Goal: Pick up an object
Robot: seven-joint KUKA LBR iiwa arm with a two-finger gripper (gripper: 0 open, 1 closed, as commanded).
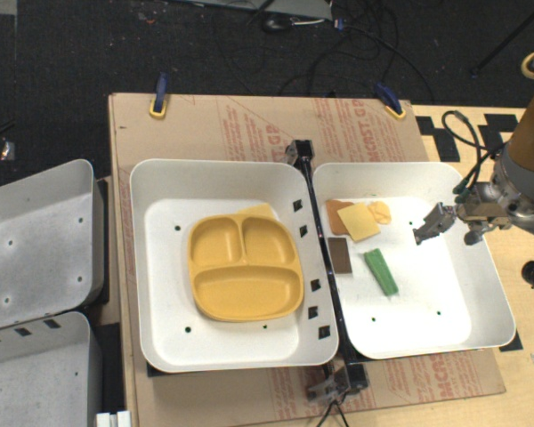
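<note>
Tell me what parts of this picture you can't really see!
- Arm: cut off by the camera view's right edge.
- Gripper: fingers too small and dark to read.
- Brown piece: partly hidden under the yellow block.
- Yellow sheet: mostly hidden beneath the yellow tray.

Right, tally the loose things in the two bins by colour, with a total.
Yellow: 3, namely divided tray, flat block, small piece
Orange-brown: 1, flat piece
Dark brown: 1, flat block
Green: 1, bar
Total: 6
</note>
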